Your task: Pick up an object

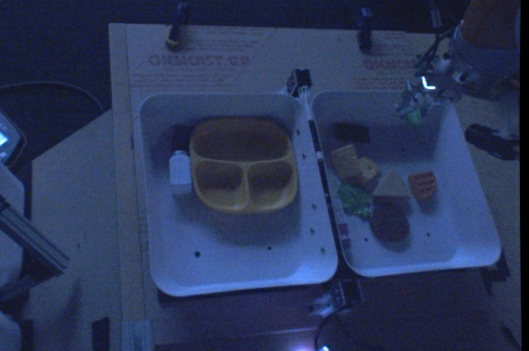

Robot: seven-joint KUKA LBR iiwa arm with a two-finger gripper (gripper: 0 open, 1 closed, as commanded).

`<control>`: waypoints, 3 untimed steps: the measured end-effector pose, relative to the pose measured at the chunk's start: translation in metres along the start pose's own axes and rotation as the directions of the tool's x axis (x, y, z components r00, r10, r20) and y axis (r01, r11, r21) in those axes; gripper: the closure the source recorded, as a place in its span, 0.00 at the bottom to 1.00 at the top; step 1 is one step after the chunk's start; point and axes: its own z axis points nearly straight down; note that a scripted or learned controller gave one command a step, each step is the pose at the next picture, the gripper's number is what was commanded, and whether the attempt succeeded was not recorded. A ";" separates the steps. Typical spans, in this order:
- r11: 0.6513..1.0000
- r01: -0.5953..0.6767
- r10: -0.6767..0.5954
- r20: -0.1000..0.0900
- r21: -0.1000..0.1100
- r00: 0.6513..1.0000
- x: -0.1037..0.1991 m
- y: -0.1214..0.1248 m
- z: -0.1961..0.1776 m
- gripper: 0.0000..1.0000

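Note:
My gripper (416, 103) hangs over the far part of the right bin (463, 176), near its back wall, below the orange band of the arm (489, 7). A small greenish bit (413, 117) shows just under the gripper; the dim light hides whether it is held. Several toy foods lie in the right bin: a dark piece (351, 130), a yellow cheese block (346, 160), a green leafy piece (355, 199), a grey wedge (391, 186), an orange piece (422, 185) and a dark round piece (388, 223).
The left bin (165, 250) holds a yellow divided plate (243, 164) and a small white bottle (179, 170) beside it. Two clamps (177, 27) stand at the bench's back edge. A divider rail (318, 168) runs between the bins.

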 end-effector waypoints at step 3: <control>1.000 -0.002 0.002 -0.005 0.014 1.000 0.041 -0.102 -0.012 1.00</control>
